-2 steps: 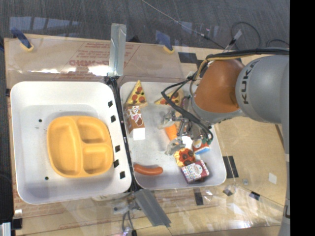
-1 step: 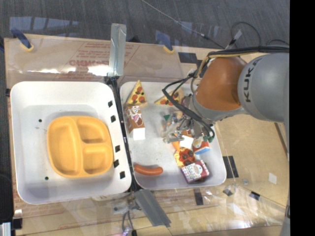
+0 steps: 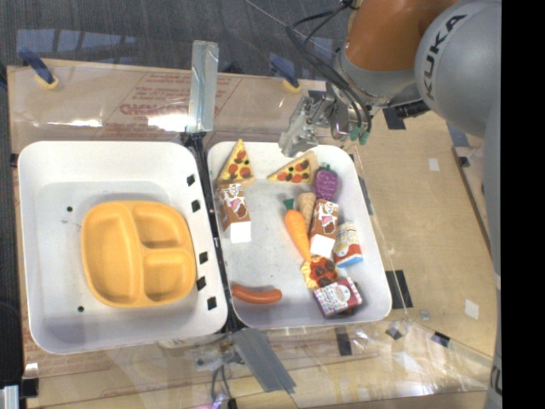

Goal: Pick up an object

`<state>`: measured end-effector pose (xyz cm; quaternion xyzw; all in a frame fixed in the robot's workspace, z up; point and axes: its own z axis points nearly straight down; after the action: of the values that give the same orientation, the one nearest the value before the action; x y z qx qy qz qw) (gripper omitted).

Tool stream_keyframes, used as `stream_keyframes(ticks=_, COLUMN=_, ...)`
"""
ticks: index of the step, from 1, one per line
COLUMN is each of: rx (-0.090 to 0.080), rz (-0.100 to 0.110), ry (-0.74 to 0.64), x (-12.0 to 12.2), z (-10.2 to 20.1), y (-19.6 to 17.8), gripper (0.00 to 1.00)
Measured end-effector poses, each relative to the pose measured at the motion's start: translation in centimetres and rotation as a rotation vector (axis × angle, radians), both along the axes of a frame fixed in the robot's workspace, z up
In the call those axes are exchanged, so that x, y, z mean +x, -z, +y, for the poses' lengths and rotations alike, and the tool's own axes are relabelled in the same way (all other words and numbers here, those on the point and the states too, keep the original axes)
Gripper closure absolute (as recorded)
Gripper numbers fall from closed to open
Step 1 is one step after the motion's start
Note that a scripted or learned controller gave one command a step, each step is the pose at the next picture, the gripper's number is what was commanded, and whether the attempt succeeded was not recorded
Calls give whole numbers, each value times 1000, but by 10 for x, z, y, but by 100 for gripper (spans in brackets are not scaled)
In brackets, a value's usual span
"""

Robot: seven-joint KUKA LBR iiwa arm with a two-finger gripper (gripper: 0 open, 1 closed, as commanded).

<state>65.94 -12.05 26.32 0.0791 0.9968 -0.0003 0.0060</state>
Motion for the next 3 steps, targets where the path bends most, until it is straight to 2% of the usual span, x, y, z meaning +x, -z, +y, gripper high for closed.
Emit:
stream_keyframes(ticks=1, rx=1, rz=8, ry=1, x=-1, z=-1, y=4, gripper=0)
stream_keyframes(ticks=2, rx=4, rz=21, ry=-108, x=-42, z=-31, y=170, gripper=0)
stream_keyframes(ticks=3, rx=1, rz=11, ry=-122, x=-89, z=-71, y=171, gripper=0)
